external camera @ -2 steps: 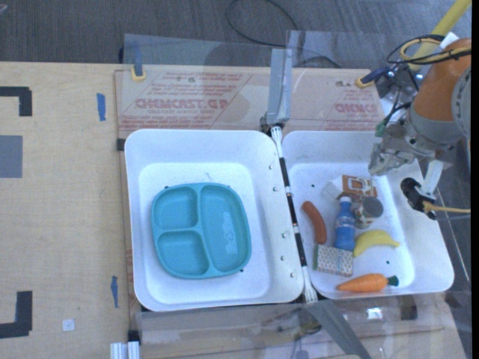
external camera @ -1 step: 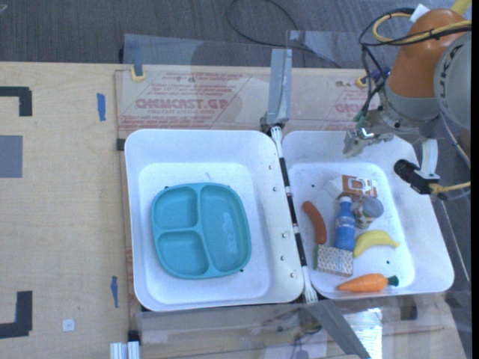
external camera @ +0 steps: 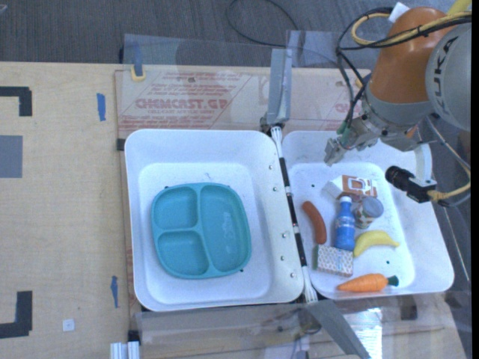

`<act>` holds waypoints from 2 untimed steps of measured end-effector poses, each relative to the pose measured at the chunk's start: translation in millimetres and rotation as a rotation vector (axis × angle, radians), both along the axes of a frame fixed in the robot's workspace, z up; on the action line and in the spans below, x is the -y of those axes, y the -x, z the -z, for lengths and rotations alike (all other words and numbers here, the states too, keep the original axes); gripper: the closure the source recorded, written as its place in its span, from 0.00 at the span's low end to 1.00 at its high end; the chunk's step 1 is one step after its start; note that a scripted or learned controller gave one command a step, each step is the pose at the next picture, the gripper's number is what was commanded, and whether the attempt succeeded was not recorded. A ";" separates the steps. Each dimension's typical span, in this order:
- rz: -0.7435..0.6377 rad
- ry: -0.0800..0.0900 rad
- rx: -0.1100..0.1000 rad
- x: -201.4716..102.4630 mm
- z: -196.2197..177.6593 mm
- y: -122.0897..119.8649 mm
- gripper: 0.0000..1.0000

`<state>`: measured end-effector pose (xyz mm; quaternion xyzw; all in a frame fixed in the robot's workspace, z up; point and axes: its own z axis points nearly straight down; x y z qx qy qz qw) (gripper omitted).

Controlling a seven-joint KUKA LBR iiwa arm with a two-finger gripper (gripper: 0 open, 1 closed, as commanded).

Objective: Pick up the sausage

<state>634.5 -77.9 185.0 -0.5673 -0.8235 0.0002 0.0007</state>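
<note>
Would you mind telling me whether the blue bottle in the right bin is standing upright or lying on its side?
It is lying on its side: the blue bottle shows its full length along the right bin's floor, white cap pointing toward the far wall, beside the sausage.

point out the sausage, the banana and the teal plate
sausage (external camera: pixel 315 221), camera view, middle of its length
banana (external camera: pixel 374 241), camera view, middle of its curve
teal plate (external camera: pixel 200 230), camera view, the divider between its compartments
</note>
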 end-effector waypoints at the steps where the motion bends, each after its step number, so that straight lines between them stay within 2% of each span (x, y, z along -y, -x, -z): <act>1: 0.237 -0.001 -0.003 24.3 16.7 76.7 1.00; 2: 0.160 0.001 0.003 17.4 -48.9 49.3 1.00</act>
